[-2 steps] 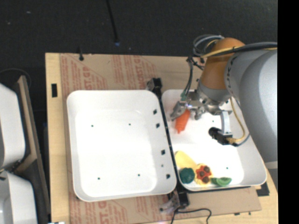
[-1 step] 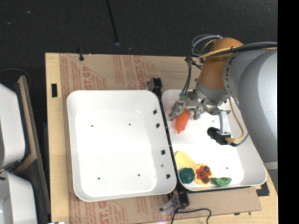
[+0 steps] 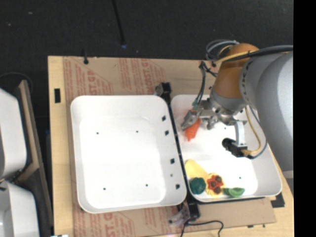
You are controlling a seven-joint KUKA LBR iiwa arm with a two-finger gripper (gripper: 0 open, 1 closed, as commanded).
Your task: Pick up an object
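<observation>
The gripper (image 3: pixel 196 118) hangs over the right bin (image 3: pixel 261 179) near its left wall, fingers closed on an orange carrot (image 3: pixel 192 129). A yellow piece (image 3: pixel 194 169), green ball (image 3: pixel 197 185) and other toys lie at the bin's near edge

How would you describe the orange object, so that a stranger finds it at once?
Look in the right-hand shallow white bin, near its upper left part. Just below the gripper is a small orange carrot-shaped object, away from the yellow, green and red things clustered at the bin's lower edge.
</observation>
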